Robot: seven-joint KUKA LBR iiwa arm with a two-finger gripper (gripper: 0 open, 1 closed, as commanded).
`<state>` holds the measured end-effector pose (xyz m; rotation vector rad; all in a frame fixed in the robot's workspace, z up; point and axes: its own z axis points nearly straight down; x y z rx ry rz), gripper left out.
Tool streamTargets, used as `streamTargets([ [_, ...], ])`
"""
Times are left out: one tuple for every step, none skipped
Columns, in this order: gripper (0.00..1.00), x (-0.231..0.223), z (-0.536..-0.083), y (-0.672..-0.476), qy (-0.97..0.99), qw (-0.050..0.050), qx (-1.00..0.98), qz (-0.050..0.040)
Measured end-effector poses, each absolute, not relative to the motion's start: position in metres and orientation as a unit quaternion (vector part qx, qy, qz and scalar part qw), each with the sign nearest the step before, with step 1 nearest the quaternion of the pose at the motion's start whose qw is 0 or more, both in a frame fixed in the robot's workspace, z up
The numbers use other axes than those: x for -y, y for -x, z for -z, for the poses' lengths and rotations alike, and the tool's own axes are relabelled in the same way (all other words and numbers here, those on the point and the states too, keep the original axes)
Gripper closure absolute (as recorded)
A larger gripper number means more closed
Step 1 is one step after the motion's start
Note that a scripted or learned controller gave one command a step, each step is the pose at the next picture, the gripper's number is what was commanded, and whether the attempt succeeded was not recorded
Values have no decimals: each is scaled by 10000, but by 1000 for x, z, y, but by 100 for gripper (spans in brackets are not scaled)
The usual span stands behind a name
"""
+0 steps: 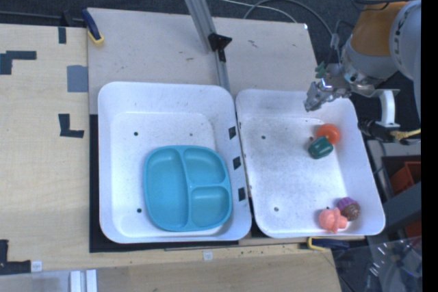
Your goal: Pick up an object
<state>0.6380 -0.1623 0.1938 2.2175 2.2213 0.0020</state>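
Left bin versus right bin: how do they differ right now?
The left bin holds one blue divided plate; the right bin holds small items: orange and green near its top right, pink and purple at its bottom right. The gripper hovers at the right bin's upper edge. Both are shallow and white.

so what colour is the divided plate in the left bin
Light blue; the divided plate shows clearly in the camera view, lying in the left bin.
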Motion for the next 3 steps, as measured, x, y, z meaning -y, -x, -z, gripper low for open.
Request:
streamTargets([
  [100,164,-256,-645,-7062,30,-7080,-15],
  [100,112,-242,-642,-7052,-11,-7091,3],
  [100,66,-232,-636,-7053,-13,-7089,8],
])
